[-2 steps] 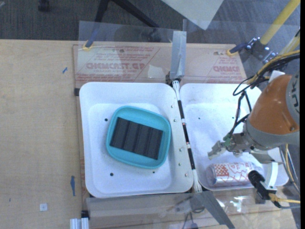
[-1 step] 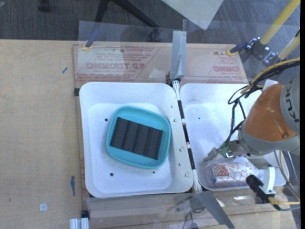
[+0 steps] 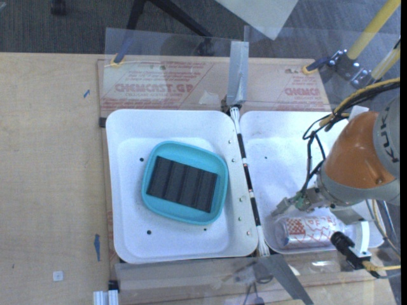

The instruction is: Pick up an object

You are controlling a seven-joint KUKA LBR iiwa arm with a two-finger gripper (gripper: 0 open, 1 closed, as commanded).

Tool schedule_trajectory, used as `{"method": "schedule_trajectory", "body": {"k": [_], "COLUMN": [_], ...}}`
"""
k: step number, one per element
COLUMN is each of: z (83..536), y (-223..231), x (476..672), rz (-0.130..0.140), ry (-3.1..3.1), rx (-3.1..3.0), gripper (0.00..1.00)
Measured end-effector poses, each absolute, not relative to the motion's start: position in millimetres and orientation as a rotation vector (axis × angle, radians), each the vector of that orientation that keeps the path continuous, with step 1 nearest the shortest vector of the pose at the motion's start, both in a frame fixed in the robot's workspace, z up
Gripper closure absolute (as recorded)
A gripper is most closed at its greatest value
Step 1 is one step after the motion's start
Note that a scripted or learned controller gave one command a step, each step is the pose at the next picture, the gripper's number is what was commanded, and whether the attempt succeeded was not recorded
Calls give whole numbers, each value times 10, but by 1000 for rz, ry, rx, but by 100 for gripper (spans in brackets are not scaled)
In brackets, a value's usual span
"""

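Note:
A white cylinder with a red pattern (image 3: 308, 229) lies on its side at the front edge of the right bin (image 3: 273, 145). My gripper (image 3: 304, 203) hangs low just above and behind it, under the orange wrist band (image 3: 356, 157), and the arm hides part of the cylinder's right end. In the left bin (image 3: 124, 138) rests a teal dish with a dark grey ribbed insert (image 3: 184, 182), far from the gripper.
A ridge with a metal divider (image 3: 238, 75) separates the two bins. Cables (image 3: 315, 138) loop beside the arm over the right bin. Clear panels stand behind the bins, and bare wooden bench lies to the left.

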State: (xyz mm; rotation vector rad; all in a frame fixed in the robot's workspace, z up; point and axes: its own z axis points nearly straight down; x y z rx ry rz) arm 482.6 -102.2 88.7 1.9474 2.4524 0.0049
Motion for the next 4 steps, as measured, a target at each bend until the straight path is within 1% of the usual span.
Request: {"method": "schedule_trajectory", "body": {"k": [1,2,3,4], "z": [885,1165,908,1274], "y": [-996,-1531,-996,-1338], "x": [4824,4793,4795,4797], "rz": [9,-3,-2,-2], "ry": [2322,2163,2063,2249], "rx": [2104,2277,2373,2191], "gripper": [0,0,0,0]}}
